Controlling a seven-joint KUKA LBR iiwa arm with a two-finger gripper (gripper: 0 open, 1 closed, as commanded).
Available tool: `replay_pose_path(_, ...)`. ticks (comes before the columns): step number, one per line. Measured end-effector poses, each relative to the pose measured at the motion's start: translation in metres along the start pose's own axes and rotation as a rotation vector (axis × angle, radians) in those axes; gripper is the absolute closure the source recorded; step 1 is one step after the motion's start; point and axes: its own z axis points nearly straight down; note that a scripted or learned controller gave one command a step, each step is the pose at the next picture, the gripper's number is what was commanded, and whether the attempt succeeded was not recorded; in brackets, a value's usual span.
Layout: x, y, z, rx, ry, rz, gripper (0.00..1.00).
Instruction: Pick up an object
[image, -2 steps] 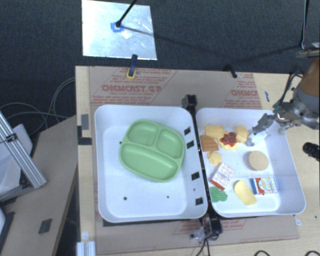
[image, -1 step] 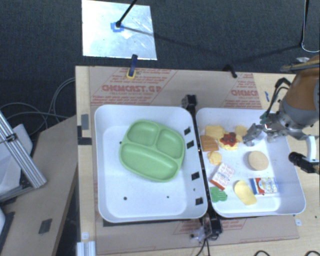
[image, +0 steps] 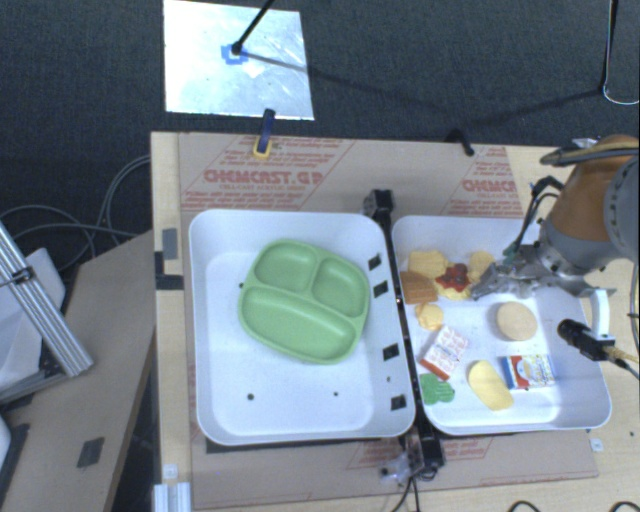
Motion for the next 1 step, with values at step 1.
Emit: replay_pose_path(1, -0.0006, 0.0019, -0.0143, -0.007, -0.002, -0.001, 1.0)
